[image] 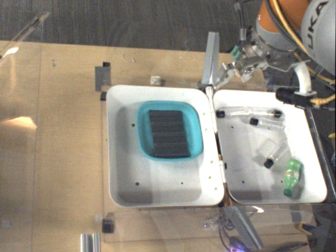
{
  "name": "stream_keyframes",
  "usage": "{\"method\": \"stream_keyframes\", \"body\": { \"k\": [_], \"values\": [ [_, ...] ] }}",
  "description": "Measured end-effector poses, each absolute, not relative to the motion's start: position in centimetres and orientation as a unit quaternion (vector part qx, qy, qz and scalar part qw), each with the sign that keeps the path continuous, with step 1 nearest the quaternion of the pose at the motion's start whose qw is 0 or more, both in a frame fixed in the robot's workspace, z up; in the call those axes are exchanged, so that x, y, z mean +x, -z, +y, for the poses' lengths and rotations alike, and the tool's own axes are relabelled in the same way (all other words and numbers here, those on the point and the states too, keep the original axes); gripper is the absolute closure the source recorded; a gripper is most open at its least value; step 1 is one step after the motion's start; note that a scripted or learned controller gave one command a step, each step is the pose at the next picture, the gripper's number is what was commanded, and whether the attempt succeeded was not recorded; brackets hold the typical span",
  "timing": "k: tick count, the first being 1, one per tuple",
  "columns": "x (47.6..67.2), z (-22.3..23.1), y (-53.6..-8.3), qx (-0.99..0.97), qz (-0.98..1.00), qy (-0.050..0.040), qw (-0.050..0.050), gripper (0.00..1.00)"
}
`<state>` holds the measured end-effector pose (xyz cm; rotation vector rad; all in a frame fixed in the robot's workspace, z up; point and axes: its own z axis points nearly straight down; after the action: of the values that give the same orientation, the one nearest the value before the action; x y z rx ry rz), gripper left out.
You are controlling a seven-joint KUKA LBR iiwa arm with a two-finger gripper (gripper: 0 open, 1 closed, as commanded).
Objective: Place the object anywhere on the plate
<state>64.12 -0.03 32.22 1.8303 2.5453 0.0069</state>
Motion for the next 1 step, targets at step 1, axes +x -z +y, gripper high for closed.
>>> {"method": "stream_keyframes", "body": {
  "k": [1],
  "values": [
    [57.58,4.26,-25.05,0.591,0.807,-0.0015,0.002,0.0]
  ]
}}
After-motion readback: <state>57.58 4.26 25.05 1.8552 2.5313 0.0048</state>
